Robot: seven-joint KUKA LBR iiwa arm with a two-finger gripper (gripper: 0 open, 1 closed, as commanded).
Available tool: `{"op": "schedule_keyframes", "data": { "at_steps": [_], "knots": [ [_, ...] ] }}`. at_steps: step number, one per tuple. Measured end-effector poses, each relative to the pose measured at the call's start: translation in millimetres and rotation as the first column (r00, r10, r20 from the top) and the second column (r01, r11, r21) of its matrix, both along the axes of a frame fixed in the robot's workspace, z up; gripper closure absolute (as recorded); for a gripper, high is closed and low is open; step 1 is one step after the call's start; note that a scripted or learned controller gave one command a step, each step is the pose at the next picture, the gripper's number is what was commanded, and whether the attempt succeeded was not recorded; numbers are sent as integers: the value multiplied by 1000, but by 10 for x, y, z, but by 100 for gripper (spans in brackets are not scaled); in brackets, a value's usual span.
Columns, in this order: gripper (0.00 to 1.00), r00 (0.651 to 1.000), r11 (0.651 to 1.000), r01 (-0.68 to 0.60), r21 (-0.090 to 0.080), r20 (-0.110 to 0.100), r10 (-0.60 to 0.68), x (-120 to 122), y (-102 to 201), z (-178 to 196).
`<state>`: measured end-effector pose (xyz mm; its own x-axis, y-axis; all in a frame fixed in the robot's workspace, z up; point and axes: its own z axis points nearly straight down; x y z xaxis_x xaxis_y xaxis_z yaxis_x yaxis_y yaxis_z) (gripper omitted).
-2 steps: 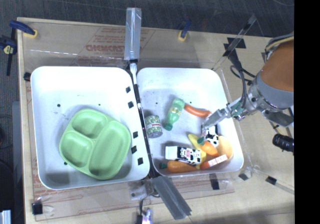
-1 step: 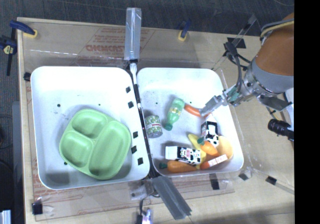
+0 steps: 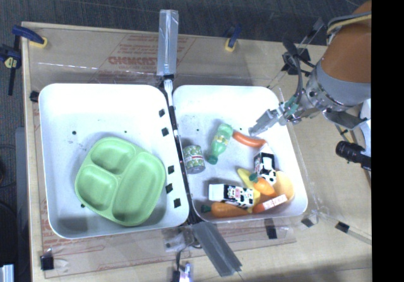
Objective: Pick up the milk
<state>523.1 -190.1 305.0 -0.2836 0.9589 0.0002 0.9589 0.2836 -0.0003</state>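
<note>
My gripper hovers over the right bin, grip state unclear; I should centre above the milk before descending

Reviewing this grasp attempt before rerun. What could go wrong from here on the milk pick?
1. Two cow-print cartons: one lying flat, one upright. The program may target the wrong milk.
2. Both sit packed against a banana and carrots; the hand could pinch neighbours or slip off.
3. The hand hovers over the orange sausage-like piece and green bottle, so a straight descent would miss the milk.
</note>
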Motion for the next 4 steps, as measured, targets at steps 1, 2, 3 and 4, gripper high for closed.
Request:
{"op": "schedule_keyframes", "data": {
  "at_steps": [1,2,3,4],
  "knots": [
    [0,992,992,126,0,-2,-126,-205,-12,-413],
    [0,992,992,124,0,-4,-124,-211,-201,-548],
    [0,995,995,99,0,-1,-99,-196,-206,-386],
    [0,996,996,89,0,0,-89,-37,-207,-282]
  ]
}}
